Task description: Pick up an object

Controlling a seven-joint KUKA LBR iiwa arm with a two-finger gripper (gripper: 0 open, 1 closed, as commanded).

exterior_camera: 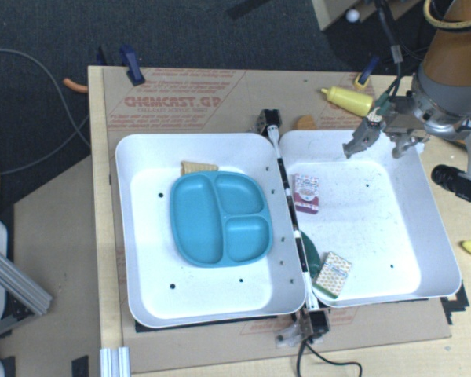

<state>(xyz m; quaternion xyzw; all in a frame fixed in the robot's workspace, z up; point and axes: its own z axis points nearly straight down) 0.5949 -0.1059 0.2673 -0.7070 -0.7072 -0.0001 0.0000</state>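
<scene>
Lying at the right bin's [424, 210] near-left corner is a small patterned packet [334, 273]; a pink-and-white packet [306, 192] sits farther up its left side. The pincer [377, 142], spread and holding nothing, hovers over the far edge: approach step. Next, descend onto one packet.

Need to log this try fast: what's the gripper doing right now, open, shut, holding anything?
Gripper: open, fingers spread, nothing between them, above the back edge of the right bin.
</scene>
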